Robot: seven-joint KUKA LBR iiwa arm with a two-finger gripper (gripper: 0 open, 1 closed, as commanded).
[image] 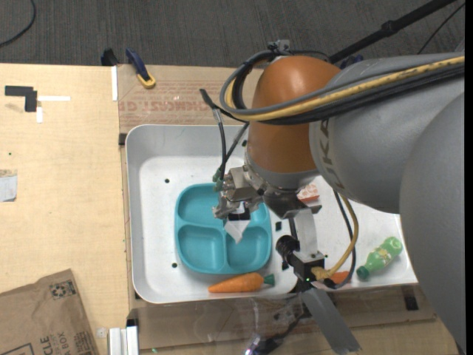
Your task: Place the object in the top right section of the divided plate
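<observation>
From above, the big grey arm with its orange band reaches over a white bin on the counter. Its end effector hangs over the blue divided plate, right above the plate's right side. A small white thing sits just under it, but I cannot tell if it is held. An orange carrot lies just below the plate. A green bottle lies far to the right.
</observation>
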